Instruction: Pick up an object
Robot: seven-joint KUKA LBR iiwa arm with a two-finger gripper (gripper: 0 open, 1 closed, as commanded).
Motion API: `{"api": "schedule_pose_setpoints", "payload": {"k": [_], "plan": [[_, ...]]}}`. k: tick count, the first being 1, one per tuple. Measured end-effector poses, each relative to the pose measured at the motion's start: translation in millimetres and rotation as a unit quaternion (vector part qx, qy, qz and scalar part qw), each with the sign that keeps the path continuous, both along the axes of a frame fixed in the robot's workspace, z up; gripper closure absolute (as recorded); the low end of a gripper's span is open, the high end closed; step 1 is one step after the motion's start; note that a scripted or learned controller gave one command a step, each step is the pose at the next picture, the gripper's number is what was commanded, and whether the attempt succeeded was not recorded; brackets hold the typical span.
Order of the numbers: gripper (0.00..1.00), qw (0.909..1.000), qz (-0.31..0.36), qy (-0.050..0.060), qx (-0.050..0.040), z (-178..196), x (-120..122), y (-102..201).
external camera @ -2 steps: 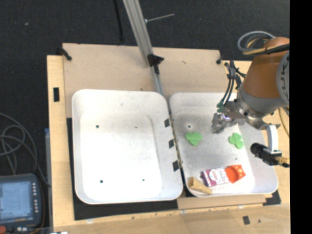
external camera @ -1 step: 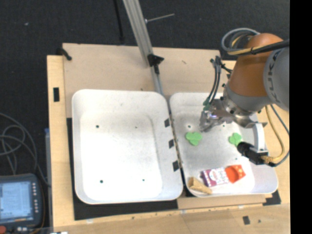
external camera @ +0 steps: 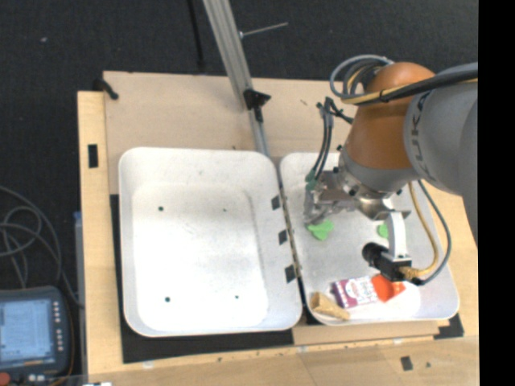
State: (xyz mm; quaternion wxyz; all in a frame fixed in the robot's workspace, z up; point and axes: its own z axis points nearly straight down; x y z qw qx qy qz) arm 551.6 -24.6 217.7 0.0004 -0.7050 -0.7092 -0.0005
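Note:
In the right bin (external camera: 434, 304), my gripper (external camera: 316, 211) hangs low near the left wall. A small green object (external camera: 322, 231) lies just below and in front of it, touching or nearly touching its tip. I cannot tell whether the green object is held. Near the bin's front edge lie a purple and white packet (external camera: 354, 293), an orange-red piece (external camera: 390, 289) to its right, and a tan piece (external camera: 327, 304) to its left. Another bit of green (external camera: 383, 232) peeks out beside the wrist.
The left bin (external camera: 137, 175) sits beside the right one, with black clips (external camera: 283, 236) along the shared wall. A slanted metal pole (external camera: 229, 43) rises behind the bins. The arm's orange band (external camera: 386, 127) covers the right bin's back part.

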Motion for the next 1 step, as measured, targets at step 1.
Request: {"api": "schedule_pose_setpoints", "payload": {"k": [1], "plan": [[1.0,1.0,-0.001,-0.001,0.0,10.2,1.4,56.2]]}}
